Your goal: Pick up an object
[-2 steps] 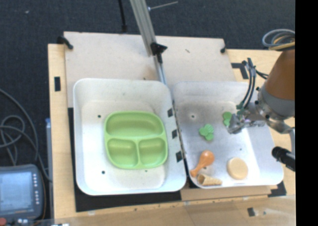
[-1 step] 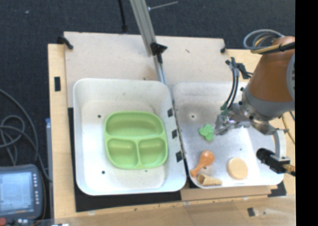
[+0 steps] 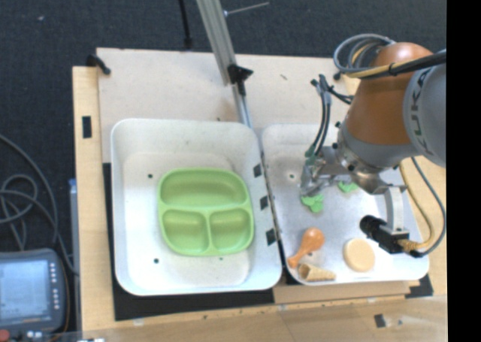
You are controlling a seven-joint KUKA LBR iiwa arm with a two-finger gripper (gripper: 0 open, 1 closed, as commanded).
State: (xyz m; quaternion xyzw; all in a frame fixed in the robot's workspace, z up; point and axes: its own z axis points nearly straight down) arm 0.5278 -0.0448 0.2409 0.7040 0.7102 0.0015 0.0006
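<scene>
Gripper (image 3: 312,183) over the right bin (image 3: 289,145)
A green piece (image 3: 313,202) lies just below the fingers; whether they are spread or closed cannot be told.

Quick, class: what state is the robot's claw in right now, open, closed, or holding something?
Claw: low in the right bin, just above a green object; whether it is open, closed or gripping cannot be told.

Partial white lettering, reads "KU", on grey arm link (image 3: 430,111) beside orange band, cut off at frame edge. No other readable text, labels, numbers.
</scene>
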